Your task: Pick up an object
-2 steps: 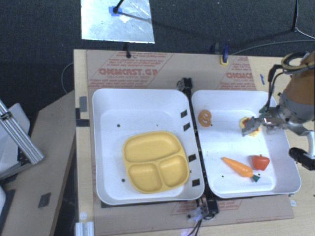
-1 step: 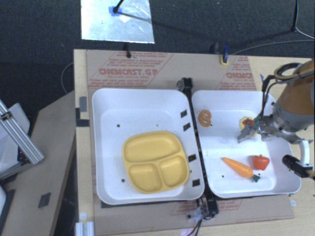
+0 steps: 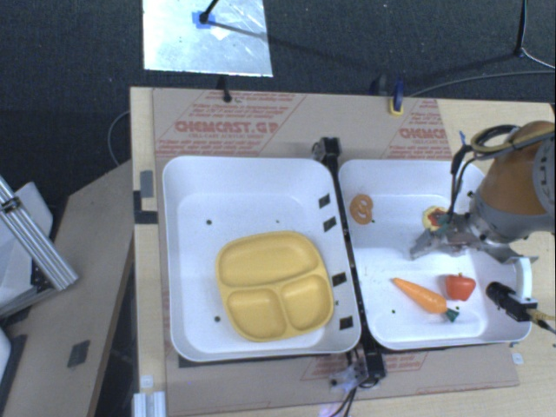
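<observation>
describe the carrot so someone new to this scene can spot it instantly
Look at the right-hand white bin, the one the arm reaches into. The carrot lies near its front edge, just left of a red tomato-like toy. It is the only long, tapered orange piece, with a small green tip, unlike the little pretzel farther back.
</observation>
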`<state>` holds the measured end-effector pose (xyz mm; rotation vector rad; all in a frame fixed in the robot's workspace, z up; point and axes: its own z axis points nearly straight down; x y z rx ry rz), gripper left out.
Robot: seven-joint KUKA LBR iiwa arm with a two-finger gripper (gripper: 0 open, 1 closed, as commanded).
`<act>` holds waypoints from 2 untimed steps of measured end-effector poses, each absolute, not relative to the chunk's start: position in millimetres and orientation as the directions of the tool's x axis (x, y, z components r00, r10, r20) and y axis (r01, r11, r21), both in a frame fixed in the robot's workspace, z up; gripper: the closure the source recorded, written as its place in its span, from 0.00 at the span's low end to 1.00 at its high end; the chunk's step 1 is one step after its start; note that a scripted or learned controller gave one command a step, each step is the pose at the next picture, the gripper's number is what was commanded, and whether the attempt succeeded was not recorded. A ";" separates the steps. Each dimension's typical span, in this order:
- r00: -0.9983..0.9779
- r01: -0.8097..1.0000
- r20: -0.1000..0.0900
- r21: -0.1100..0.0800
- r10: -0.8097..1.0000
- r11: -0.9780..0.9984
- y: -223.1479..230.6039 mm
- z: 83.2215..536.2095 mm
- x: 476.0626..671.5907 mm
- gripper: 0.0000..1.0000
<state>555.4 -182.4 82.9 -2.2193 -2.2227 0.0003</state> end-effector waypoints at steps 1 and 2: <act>-0.002 1.000 -0.001 0.004 1.000 0.002 -182.8 95.5 556.8 1.00; -0.005 1.000 -0.002 0.006 1.000 0.005 -185.7 151.4 568.0 1.00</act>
